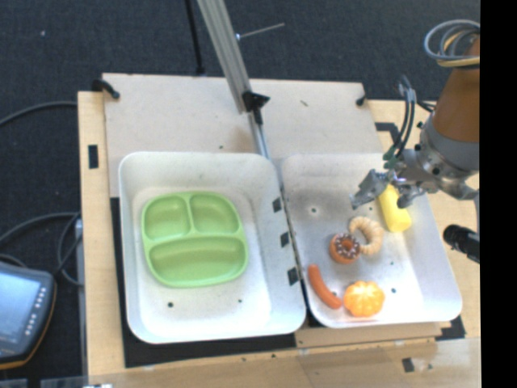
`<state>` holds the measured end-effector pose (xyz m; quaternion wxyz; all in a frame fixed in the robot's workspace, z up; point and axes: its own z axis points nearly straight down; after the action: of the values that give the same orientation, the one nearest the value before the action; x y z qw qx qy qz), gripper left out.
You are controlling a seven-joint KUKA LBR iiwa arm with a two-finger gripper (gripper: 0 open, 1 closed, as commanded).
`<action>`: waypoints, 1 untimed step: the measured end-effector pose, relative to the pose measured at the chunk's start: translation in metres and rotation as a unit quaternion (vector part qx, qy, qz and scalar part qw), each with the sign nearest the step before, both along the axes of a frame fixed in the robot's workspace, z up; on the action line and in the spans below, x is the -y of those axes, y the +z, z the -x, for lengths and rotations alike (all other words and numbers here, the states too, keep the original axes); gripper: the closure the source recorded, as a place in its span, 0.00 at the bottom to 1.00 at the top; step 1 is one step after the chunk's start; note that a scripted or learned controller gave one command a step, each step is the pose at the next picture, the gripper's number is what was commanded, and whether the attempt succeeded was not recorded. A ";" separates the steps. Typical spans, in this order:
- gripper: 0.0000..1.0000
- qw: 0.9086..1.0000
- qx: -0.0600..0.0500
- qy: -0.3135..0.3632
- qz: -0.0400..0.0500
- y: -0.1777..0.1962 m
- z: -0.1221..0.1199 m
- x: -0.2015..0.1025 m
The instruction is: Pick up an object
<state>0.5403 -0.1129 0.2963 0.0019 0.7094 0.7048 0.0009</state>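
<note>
The yellow object [395,212] lies in the right bin [432,293], near its far right side, just beside a beige ring [367,234]. The gripper [386,188] hovers right over it with fingers spread apart, clasping nothing. A green divided plate [194,238] sits in the left bin [153,172].

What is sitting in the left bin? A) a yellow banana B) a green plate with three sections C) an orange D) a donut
B: the green divided plate lies alone in the left bin, while the food toys are in the right bin.
</note>
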 end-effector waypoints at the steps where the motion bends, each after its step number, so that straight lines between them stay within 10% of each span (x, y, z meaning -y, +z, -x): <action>1: 0.00 1.000 -0.006 0.006 -0.002 -0.068 0.039 -0.053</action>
<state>0.5016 -0.0596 0.2285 -0.0034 0.7052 0.7090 -0.0018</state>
